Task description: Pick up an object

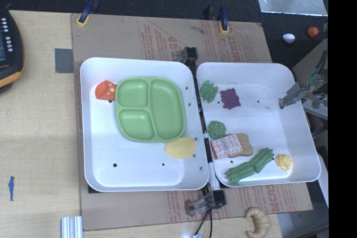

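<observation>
The things on offer for picking lie mostly in the right bin (290, 72). Along its near edge rests a green bean pod (250, 165), slanted, with a small yellow piece (283, 161) just beside its right end. Just behind the pod sits a flat packet with a red and white label (231, 145), and a small green leafy piece (216, 129) touches the packet's left end. Farther back, near the bin's left wall, is another green leafy piece (208, 91), and just to its right a purple piece (230, 98).

The left bin (95, 170) holds a green divided plate (150, 108) with three compartments. A red piece with a yellow star (105, 90) sits at the plate's far left edge, touching it, and a pale yellow lemon-like piece (180, 147) lies against the plate's near right corner.

The gripper (285, 102) reaches in from the right, above the right bin's right wall, well apart from every item; I cannot tell how its jaws stand, and nothing shows between them.

Both bins rest on a brown cardboard sheet (139, 36) on the desk (33, 136), clipped at the far edge by a yellow clamp (85, 15) and a blue clamp (223, 22). A beige curled object (258, 222) lies on the cardboard in front of the right bin.
</observation>
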Controlling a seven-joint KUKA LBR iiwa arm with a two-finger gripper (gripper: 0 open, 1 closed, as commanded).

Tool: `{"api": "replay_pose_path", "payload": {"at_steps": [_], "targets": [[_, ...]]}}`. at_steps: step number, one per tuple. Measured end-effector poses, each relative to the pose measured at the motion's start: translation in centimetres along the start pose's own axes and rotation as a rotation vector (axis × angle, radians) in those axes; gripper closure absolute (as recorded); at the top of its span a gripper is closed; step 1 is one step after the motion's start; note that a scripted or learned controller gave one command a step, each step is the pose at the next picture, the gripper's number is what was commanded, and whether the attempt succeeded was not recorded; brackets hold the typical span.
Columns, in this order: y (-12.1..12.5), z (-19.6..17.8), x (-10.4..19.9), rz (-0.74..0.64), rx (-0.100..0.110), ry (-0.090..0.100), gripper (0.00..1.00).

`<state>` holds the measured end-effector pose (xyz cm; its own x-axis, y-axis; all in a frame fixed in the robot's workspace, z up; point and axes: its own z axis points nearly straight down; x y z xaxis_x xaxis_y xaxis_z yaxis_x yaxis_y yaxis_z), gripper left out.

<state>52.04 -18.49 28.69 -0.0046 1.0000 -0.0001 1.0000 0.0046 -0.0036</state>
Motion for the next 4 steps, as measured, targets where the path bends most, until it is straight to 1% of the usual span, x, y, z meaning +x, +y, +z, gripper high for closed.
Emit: {"api": "replay_pose_path", "payload": {"at_steps": [1,2,3,4], "targets": [[-2.6,13.6,5.5,-0.004,0.015,0.007,0.00],[-1.7,19.2,5.2,-0.002,-0.006,0.006,0.00],[-1.6,17.9,4.8,-0.002,-0.013,-0.003,1.00],[-0.2,15.2,4.6,0.000,-0.004,0.000,1.00]]}}
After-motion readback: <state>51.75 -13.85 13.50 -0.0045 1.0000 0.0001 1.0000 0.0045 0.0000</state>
